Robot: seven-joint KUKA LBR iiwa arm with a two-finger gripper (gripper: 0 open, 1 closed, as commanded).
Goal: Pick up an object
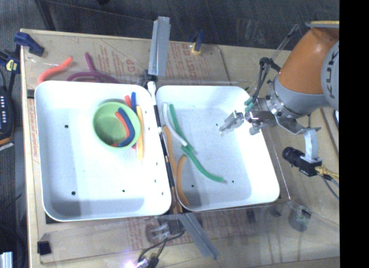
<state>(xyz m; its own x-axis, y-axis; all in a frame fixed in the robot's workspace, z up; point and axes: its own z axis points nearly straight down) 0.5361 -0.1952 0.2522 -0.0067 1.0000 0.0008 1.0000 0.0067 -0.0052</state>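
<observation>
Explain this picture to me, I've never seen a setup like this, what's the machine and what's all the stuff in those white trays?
One camera looks down at a slant on a wooden bench. From the right reaches a grey and orange robot arm; its two-finger gripper hangs over the right white bin, holding nothing I can see. That bin contains a long green flexible strip. The left white bin holds a green bowl with coloured sticks across it.

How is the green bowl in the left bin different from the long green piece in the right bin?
The green bowl is round and hollow, with small coloured pieces in it; the long green piece is thin, curved and lies flat on the bin floor. The bowl sits in the left bin, the piece in the right bin. Both are green.
</observation>
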